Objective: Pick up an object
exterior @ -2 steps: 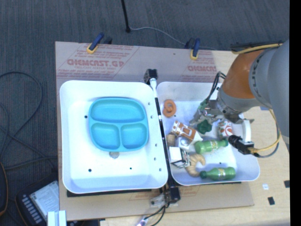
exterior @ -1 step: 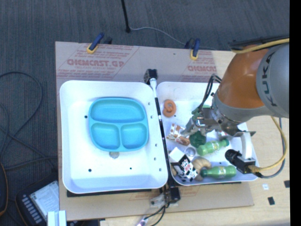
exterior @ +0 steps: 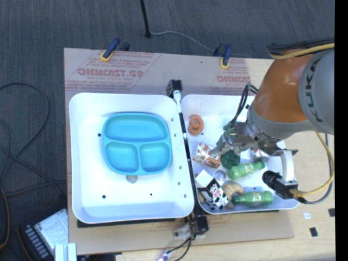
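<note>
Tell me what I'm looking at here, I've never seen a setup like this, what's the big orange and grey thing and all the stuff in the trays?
The big orange and grey thing is a robot arm, reaching in from the right. The one camera sits above the bench and looks down at a slant. At the arm's end is a gripper for picking things up; it hangs low over the right bin. Its tip is too cluttered to tell whether it holds anything. That bin holds small items: two green bottles, an orange ring, and a black-and-white toy. The left bin holds a blue divided tray. Both bins rest on a brown board.
</note>
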Motion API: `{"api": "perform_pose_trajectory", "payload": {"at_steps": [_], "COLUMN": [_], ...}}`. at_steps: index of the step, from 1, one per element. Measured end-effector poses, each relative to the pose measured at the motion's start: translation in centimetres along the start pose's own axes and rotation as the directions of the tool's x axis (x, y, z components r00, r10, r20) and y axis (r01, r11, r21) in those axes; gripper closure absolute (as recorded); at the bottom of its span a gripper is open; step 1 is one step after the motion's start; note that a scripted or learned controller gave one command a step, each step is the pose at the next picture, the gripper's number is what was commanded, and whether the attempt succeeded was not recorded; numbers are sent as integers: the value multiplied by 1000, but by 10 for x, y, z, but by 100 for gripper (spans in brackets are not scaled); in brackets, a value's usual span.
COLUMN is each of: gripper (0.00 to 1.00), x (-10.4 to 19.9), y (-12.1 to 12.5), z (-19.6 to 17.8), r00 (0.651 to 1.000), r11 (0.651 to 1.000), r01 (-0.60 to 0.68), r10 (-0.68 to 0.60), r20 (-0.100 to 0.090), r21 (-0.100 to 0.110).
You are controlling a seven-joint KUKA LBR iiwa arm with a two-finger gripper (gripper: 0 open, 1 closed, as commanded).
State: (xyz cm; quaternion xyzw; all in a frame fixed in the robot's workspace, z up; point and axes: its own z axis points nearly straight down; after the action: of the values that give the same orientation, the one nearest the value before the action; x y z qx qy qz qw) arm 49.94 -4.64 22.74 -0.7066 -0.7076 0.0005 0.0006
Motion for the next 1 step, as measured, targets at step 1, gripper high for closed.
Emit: {"api": "perform_pose_trajectory", "payload": {"at_steps": [1], "gripper": [100], "x": [0], "y": [1], "z": [-10], "r00": [1000], "r11": [1000], "r01": [0], "r10": [0], "r20": [0], "r21": [0]}}
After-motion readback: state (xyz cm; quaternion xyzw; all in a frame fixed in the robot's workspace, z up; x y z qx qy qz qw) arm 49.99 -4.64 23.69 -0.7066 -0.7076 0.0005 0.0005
